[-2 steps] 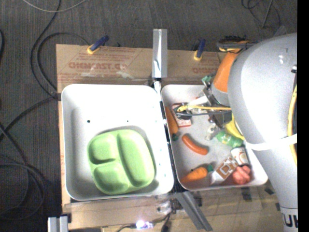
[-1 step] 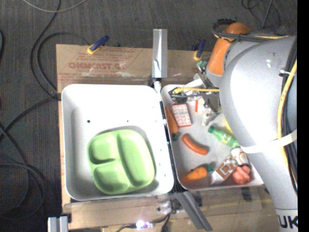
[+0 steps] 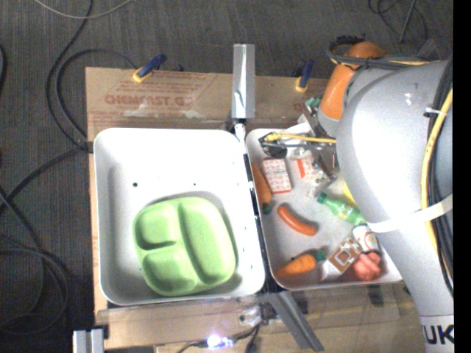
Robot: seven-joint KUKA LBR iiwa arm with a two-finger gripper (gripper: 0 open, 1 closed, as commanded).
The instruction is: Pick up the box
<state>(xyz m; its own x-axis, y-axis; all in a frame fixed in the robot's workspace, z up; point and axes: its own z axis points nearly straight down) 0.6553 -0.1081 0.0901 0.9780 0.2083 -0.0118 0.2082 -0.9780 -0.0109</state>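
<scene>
A grey KUKA arm (image 3: 394,160) reaches in from the right of the frame over the right-hand white bin (image 3: 283,240). Its gripper (image 3: 315,155) is low over the bin's upper end. The wrist hardware hides its working end, so it cannot be told whether the gripper is spread or pressed together, and nothing can be seen held in it. The likeliest target is a small white box with red print (image 3: 276,175), which lies flat on the bin floor near the bin's upper left corner. It sits just below and to the left of the gripper and apart from it, with its long axis running roughly top to bottom of the frame. The pickup would seem to need a short shift toward lower left before any descent. A second candidate, a brown-and-white carton (image 3: 343,256), lies at the bin's lower right, close under the arm and farther from the gripper. Between the two lie a toy sausage (image 3: 296,220), a carrot (image 3: 298,265) and a green bottle (image 3: 340,209). The left bin (image 3: 147,157) holds a green divided plate (image 3: 184,245).
</scene>
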